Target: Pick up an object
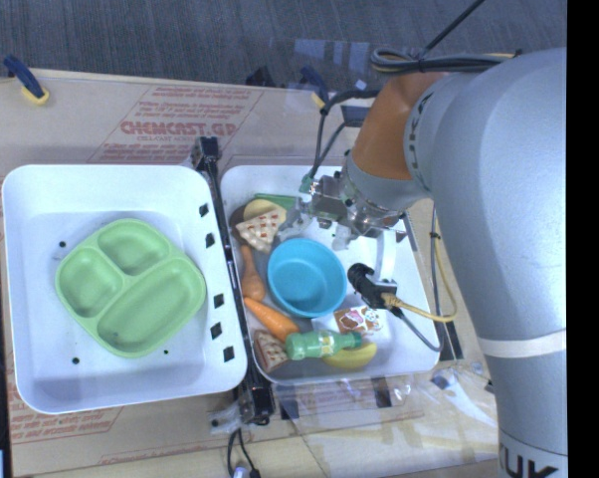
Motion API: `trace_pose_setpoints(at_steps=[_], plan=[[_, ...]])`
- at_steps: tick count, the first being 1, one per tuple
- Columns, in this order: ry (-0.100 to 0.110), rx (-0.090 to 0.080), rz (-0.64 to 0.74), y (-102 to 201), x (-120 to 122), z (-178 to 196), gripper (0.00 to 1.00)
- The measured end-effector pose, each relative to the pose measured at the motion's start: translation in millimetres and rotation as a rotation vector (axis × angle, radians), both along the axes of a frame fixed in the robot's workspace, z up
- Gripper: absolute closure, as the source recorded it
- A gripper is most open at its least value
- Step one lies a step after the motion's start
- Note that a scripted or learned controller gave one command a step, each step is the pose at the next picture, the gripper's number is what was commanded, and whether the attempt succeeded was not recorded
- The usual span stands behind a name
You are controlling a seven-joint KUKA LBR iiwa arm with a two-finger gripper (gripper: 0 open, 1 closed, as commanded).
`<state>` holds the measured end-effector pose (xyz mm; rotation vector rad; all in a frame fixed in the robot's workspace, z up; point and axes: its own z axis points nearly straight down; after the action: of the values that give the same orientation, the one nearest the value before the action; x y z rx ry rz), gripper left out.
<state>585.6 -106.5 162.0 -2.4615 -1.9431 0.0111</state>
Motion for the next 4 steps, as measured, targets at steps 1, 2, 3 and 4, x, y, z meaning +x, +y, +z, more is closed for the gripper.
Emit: trace_pose_setpoints(at_steps=[1,2,3,4], plan=[[-0.013,0.003,-0.070,14.5,74.4,-66.5,0.00],[-0.011,0.001,-0.295,1.7,24.0,-66.2,0.00],[-0.012,-0.001,-0.220,-10.8,-68.0,-65.9,0.00],[-0.016,-0.008,-0.348,11.9,-60.2,-66.2,0.00]])
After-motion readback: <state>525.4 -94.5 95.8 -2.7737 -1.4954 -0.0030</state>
